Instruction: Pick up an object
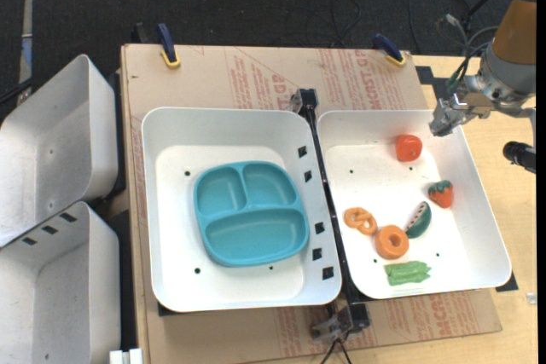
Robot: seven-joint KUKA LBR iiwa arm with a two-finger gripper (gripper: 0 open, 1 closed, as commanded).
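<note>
gripper over the right bin's far corner

gripper (445, 122) hangs at the far right corner of the right bin (486, 217), nothing seen in it; whether it is spread or pressed together cannot be told. in that bin lie a red tomato (409, 147), a strawberry (440, 193), a watermelon slice (418, 220), a pretzel (360, 221), an orange donut (392, 241) and a green piece (407, 272). the left bin (166, 183) holds a blue divided plate (251, 212).
</note>
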